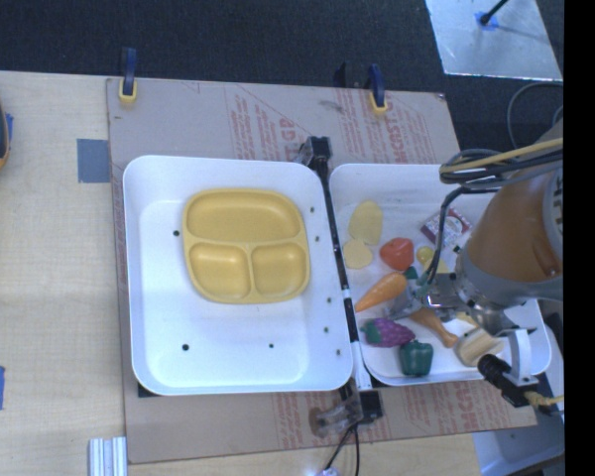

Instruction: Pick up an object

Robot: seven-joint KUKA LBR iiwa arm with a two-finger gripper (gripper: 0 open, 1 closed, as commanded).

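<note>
Orange plastic toy carrot point(382, 291): lay tilted in the right shallow white bin point(397, 173), near that bin's left wall, thick end pointing toward the two-finger gripper point(423, 301). Sat just below a small red rounded toy point(397, 253) and just above a purple toy eggplant point(389, 330). Grey arm with orange band point(511, 241): reached in from the right and hung low over the right bin's middle, covering much of the bin's right half. Gripper: stood just beside the carrot's thick end; could not tell whether touching it, nor whether clenched or released, the tip being dark and crowded by toys. Dark green toy pepper point(415, 358): stood at the bin's near edge, just right of the eggplant. Tan rounded toy piece point(473, 346): lay under the arm, right of the pepper. Two pale yellow flat pieces point(364, 223): rested one above the other near the left wall, above the carrot. Yellow three-compartment plastic plate point(246, 243): lay flat in the upper part of the left shallow white bin point(139, 266), well apart from the gripper.
</note>
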